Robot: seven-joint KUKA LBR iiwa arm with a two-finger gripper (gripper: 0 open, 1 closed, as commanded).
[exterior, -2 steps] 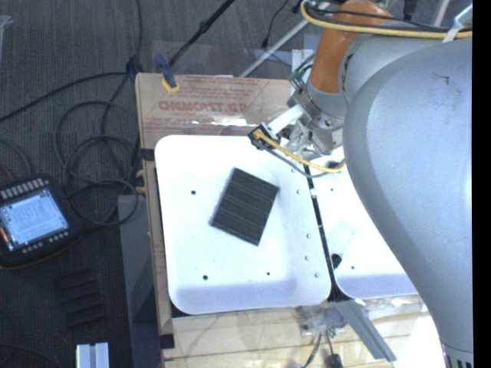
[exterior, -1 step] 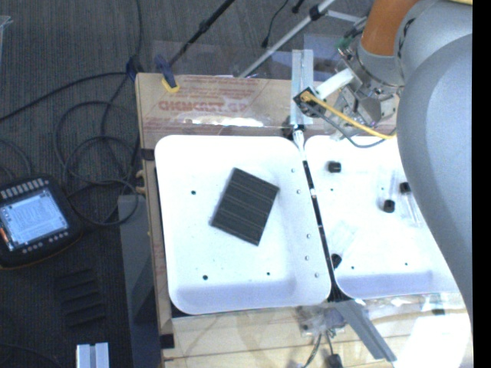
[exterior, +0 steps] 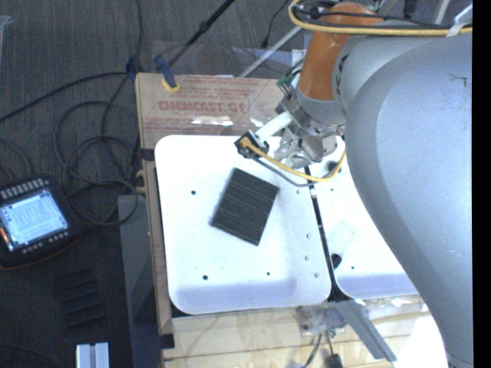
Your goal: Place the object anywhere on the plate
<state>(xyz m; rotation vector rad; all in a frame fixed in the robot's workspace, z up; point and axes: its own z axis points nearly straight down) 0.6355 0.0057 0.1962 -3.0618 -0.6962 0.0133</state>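
Observation:
A dark ribbed rectangular plate [exterior: 245,206] lies flat and slightly turned in the middle of the left white bin [exterior: 192,274]. My gripper [exterior: 299,153] hangs over the far right corner of that bin, up and to the right of the plate and apart from it. A yellow cable [exterior: 280,169] loops under the wrist, ending in a small black connector [exterior: 246,145]. I make out no separate loose object, and the wrist blocks the space under the gripper.
The right white bin [exterior: 368,274] is largely covered by the grey arm [exterior: 414,167]. A brown cardboard sheet [exterior: 203,106] lies behind the bins. A teach pendant [exterior: 31,219] and cables sit on the floor at left.

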